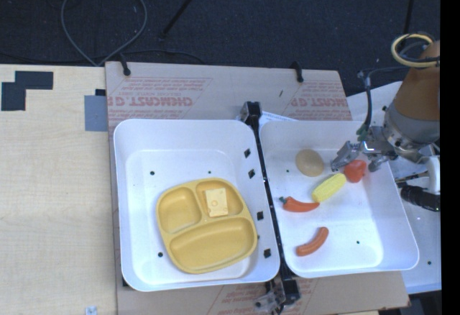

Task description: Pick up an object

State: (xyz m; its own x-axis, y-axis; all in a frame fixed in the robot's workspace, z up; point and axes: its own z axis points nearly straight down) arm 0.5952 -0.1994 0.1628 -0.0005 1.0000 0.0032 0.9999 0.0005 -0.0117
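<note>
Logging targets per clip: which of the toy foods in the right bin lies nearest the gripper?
The small red piece, right beside the gripper. The yellow corn and beige round piece lie farther left.

Right bin (402, 249): tan round lump (310, 162) far-left; red ball (354, 171), yellow cob (328, 188) centre; chili (300, 205), sausage (313, 242) nearer.

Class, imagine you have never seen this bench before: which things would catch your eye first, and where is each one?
The yellow divided plate fills the middle of the left bin, with a small pale square block in one upper compartment. In the right bin, bright toy foods lie scattered: a yellow corn piece, an orange sausage and a red chilli. The gripper hovers at that bin's upper right, by a small red piece.
</note>
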